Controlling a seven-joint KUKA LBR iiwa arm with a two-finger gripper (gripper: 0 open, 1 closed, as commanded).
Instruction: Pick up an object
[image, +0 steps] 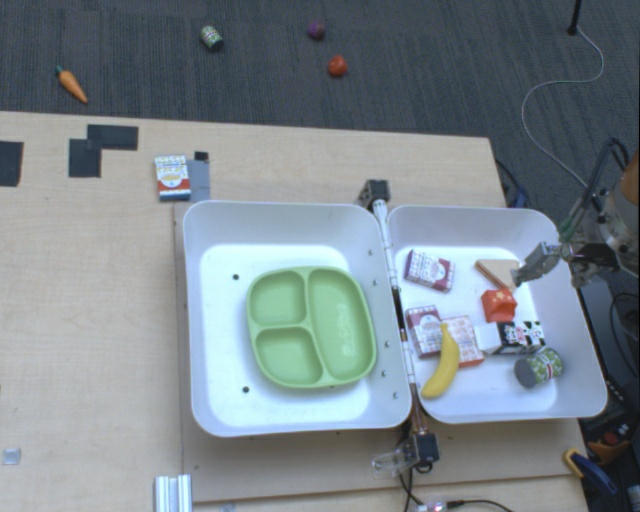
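Frankly, my gripper (532, 266) hangs over the right bin's (575, 400) far right corner, its spread unclear; below, wedge (496, 271) and red block (498, 304) crowd together, risking a glancing miss

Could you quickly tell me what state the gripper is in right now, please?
Gripper: its state cannot be told; it hangs over the right bin, above the red object, with nothing visibly held.

1. The wooden bench (90, 330) carried two white bins side by side, the left bin (215, 400) and the right bin (580, 395).
2. A small carton (172, 178) lay near its far edge, behind the left bin.
3. Dark tape patches (98, 148) marked its far left part.
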